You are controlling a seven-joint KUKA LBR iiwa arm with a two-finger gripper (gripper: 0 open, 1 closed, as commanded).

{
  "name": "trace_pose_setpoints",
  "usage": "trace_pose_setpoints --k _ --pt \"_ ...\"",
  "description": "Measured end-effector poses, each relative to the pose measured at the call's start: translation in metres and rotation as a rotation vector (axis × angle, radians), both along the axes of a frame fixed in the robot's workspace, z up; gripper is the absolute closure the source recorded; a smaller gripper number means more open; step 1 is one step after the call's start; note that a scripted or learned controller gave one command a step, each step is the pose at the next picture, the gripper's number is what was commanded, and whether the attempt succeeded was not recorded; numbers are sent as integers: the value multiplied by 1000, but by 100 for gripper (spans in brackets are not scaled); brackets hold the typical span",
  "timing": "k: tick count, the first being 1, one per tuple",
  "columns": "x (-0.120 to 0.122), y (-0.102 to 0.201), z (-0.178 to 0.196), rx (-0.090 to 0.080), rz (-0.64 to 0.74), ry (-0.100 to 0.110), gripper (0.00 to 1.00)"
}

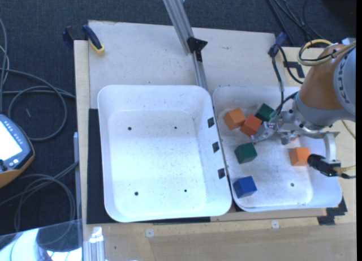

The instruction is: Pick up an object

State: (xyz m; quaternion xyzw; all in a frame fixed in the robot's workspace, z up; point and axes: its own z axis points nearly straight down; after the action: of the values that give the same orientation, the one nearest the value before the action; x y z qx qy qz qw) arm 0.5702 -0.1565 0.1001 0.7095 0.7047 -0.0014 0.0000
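Beside the red block (251,125), in the right bin (283,200), the gripper (264,133) sits low at the end of the arm (322,93), with its tips right against that block's lower right edge. From this slanted view I cannot tell whether the fingers are apart or together, nor whether anything lies between them. The red block is crowded: an orange block (234,118) touches it on the left, and a green block (264,111) sits just behind it to the right. My worry is that a close here catches only a corner, so the block twists out or is shoved into its neighbours. A second green block (245,153) lies just below the red one and could be nudged too. Another orange block (300,156) sits well to the right of the red one, under the wrist, and a blue block (245,186) lies well below; both look safe. The left bin (107,141) plays no part.
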Motion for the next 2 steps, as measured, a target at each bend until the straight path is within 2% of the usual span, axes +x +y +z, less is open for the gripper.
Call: trace_pose_setpoints --k 1,2 --pt "-18 39 0 5 9 1 0" --pt "-65 45 -1 5 6 3 0"
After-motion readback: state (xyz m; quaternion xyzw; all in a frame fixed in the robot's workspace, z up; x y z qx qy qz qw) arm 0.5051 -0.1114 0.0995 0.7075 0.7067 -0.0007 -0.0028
